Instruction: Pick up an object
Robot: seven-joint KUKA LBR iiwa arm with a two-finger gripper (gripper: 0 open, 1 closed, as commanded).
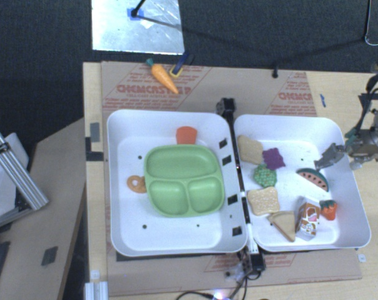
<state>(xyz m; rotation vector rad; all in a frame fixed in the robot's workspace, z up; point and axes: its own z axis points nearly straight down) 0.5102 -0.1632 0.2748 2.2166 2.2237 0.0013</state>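
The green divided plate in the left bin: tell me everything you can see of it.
The green divided plate is pale green, looks like matte plastic, and has rounded corners. Raised ridges split it into three compartments: one wide one across the far side, two smaller ones nearer the camera. It lies flat and right side up, slightly rotated, around the middle of the left bin. An orange-red cup sits at its far edge, a small pretzel just off its left side.

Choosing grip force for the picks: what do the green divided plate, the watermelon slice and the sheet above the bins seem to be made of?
Green divided plate: likely moulded plastic, smooth with a soft sheen. Watermelon slice: apparently toy plastic, flat bright colours; could be rubber. Sheet: looks like metal or foil, grey and reflective with streaky glare.
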